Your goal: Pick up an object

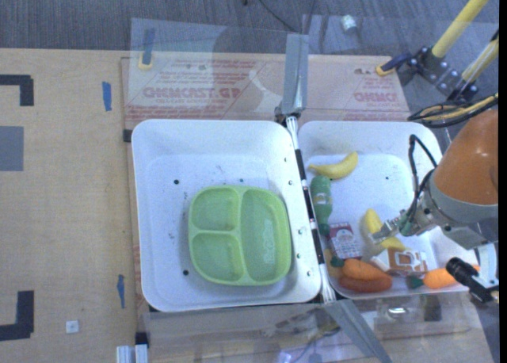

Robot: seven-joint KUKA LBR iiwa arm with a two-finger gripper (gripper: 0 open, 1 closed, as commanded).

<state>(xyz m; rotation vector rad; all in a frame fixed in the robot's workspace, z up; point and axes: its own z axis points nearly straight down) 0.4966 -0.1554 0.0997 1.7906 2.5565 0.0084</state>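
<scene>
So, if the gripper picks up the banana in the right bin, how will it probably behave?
The banana looks like a smooth plastic toy, so it is probably stiff, light and a little slippery. Its curved shape may let it rock or turn when pushed. It lies apart from the green bottle, so nothing should drag along.

Tan bench [63,219]; two white bins [158,147] side by side

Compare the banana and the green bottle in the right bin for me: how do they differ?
The banana is yellow and curved; the green bottle is green and straight. The banana lies crosswise near the bin's far end; the bottle lies lengthwise along the left wall, just nearer the camera. Both lie flat in the right bin, away from the gripper.
</scene>
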